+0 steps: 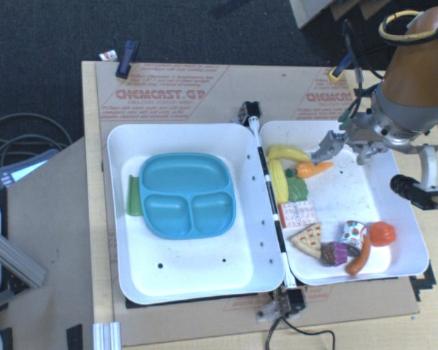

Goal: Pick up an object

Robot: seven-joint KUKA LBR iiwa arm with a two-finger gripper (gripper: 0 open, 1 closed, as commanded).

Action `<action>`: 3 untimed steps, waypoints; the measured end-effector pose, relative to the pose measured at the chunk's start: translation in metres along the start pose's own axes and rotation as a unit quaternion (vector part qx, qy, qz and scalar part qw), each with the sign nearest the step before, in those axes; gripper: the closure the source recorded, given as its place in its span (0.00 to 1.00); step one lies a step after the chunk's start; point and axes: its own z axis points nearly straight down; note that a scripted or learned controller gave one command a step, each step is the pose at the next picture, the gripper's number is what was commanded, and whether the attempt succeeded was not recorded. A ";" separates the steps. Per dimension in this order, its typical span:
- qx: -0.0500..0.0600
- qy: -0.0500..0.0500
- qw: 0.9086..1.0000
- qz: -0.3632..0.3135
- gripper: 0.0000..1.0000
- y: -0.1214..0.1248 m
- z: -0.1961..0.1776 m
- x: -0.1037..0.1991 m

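Dark carpet surrounds the table (204, 86), whose brown board carries two white bins side by side. What I am after lies in the right bin (401, 217): an orange toy carrot (314, 169) near the bin's far left corner, just beside a yellow banana (287, 152) and touching or nearly touching a green vegetable piece (297, 189). A second yellow piece, perhaps corn (279, 180), runs along the divider next to them.

My pincer (327, 149) hangs just above and to the right of the carrot, at a slant. I cannot tell whether it is spread or closed; nothing is visibly held in it.

The crowding is my main worry. With carrot, banana and green piece packed this tightly, I could wedge on a neighbour, or push the carrot under the banana instead of closing round it. The carrot is small, smooth and tapered, so I judge that it would squirt out of a squeeze near its thin end. Coming in tilted, I could also knock the bin wall or the divider clips.

Further out lie a red-and-white box (298, 214), a pizza slice (307, 237), a purple item (334, 253), a small can (352, 233), a sausage (358, 258) and a tomato (382, 232). In the left bin (124, 188) sits a blue divided tray (187, 195).
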 end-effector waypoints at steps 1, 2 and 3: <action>0.001 0.000 1.000 0.000 0.00 0.011 0.044 0.023; -0.001 -0.001 1.000 0.000 0.00 0.066 0.135 0.005; 0.007 0.000 1.000 -0.001 0.00 0.086 0.124 0.008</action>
